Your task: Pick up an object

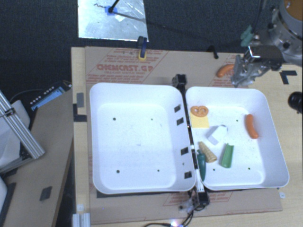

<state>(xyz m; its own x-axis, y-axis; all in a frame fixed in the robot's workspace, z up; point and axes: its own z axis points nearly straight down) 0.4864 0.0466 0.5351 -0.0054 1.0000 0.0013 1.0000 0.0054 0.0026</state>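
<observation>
Two white bins side by side on the table. Left bin bare-floored. Right bin holds a pretzel on a yellow block, a white piece, a cone, a green piece and an orange sausage — the sausage well apart, near the right wall. Claw above the bin's far rim (an orange item just beside it).

Arm cut off by the top and right edges, only wrist end visible. Gripper blurred against the bench, finger state unreadable; orange object just beside it partly hidden behind it, contact unclear. Dark green object at the right bin's left wall partly tucked under the divider clips, shape too small to tell.
</observation>
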